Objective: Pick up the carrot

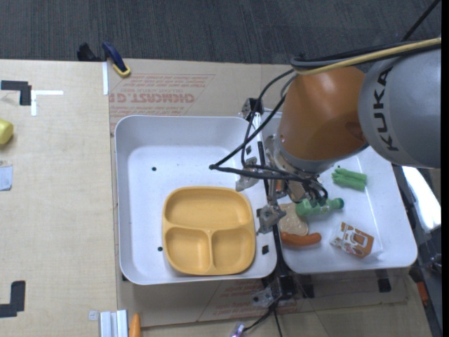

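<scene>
The carrot (302, 239), a short orange-red stick, lies near the front left corner of the right bin (393, 255). It touches a pale tan food piece (292, 223) just behind it. My gripper (265, 206) hangs under the big orange wrist band, over the wall between the two bins. It is a little to the left of and behind the carrot, and nothing shows in it. Cables and the wrist hide much of it.
A yellow three-compartment plate (209, 230) fills the front of the left bin (140, 153). In the right bin lie a green bottle (321, 206), a green vegetable (349, 179) and a small orange-and-white carton (353, 241). A yellow object (5, 132) sits far left on the bench.
</scene>
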You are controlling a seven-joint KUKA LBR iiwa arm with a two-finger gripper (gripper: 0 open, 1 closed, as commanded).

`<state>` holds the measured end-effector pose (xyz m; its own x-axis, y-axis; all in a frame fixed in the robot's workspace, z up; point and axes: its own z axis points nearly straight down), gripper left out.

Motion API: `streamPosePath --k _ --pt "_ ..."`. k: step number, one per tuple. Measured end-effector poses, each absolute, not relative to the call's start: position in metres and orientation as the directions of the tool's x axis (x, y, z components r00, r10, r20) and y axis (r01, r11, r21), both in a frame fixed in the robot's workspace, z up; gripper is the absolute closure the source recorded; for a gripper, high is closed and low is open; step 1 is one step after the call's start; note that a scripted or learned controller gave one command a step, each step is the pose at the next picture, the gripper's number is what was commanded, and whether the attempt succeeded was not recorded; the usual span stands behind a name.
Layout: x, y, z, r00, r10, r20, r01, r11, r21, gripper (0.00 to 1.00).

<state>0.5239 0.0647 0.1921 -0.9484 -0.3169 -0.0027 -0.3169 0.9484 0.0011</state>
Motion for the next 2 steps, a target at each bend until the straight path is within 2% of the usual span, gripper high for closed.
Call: streamPosePath --k 1,2 --pt "0.51 0.106 0.093 -0.872 -0.489 -0.004 -0.489 0.872 0.0 0.0" --pt "0.517 0.107 0.105 -0.873 -0.487 -0.026 -0.487 0.874 -0.007 1.0"
